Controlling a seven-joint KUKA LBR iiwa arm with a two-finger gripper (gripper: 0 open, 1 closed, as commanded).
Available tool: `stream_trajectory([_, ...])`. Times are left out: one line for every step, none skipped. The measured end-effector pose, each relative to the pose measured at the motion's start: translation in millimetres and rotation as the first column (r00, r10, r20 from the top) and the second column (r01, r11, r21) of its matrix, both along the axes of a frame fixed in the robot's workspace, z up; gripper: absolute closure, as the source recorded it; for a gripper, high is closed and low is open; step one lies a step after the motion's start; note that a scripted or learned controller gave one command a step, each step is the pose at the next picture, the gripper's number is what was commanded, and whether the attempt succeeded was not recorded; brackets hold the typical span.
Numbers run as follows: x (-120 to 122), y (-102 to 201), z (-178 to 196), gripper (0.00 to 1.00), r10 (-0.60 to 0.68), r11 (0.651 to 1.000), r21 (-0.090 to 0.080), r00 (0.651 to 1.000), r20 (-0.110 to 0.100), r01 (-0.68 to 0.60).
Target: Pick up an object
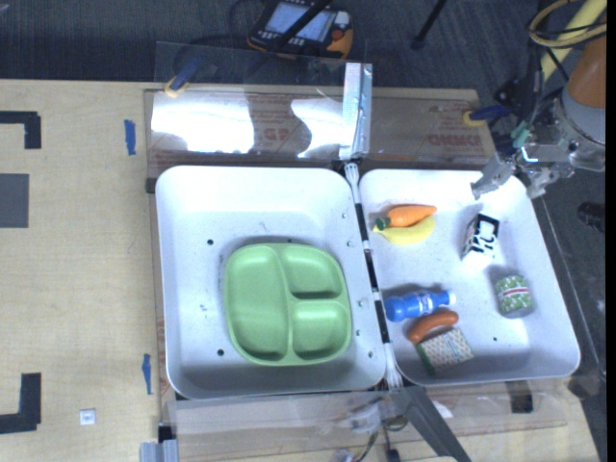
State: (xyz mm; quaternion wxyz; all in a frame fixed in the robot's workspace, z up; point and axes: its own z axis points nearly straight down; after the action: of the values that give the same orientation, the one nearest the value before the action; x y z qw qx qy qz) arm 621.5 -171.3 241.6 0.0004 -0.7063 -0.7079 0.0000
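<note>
**Pincer poised at the bin's far corner, nothing in hand**

Here we are with the grey arm's pincer (502, 174) hovering over the one-o'clock corner of the right-hand shallow white bin (553, 287), and its metal fingers look parted, released, with nothing between them. No pick yet, by my read.

The candidates all sit in that right bin. Closest is the small black-and-white carton (480, 236), just toward six o'clock from the pincer. At nine o'clock from the carton, the orange toy carrot (412, 215) lies touching the yellow toy banana (408, 231). At the carton's five o'clock, the little round green-patterned can (513, 294). Down at the bin's seven o'clock, a tight cluster: blue plastic bottle (417, 304), reddish-orange sausage-shaped toy (431, 324), checkered flat packet (446, 347). The left white bin (183, 210) carries a green divided plastic tray (286, 301).

The risks, as I judge them: the pincer sits right by the bin wall, so a straight descent could clip the rim. Going for the carrot may drag the banana along. The cluster is crowded; fingers could wedge between neighbours and close on none. The can may roll away.

Hard to make out: the fingertips blur against the bench (77, 258) and rim, the arm is cut off at three o'clock, and the carton's print is unreadable.
</note>
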Motion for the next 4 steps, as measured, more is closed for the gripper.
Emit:
stream_trajectory([-6,-53,55,0.00,0.025,1.000,-0.003,1.000,0.004,-0.025])
stream_trajectory([0,-51,119,0.00,-0.193,0.981,-0.003,0.981,0.005,0.193])
stream_trajectory([19,-26,-17,0.00,-0.188,0.982,0.000,0.982,0.000,0.188])
stream_trajectory([41,-29,-145,0.00,-0.179,0.984,0.010,0.984,-0.002,0.179])
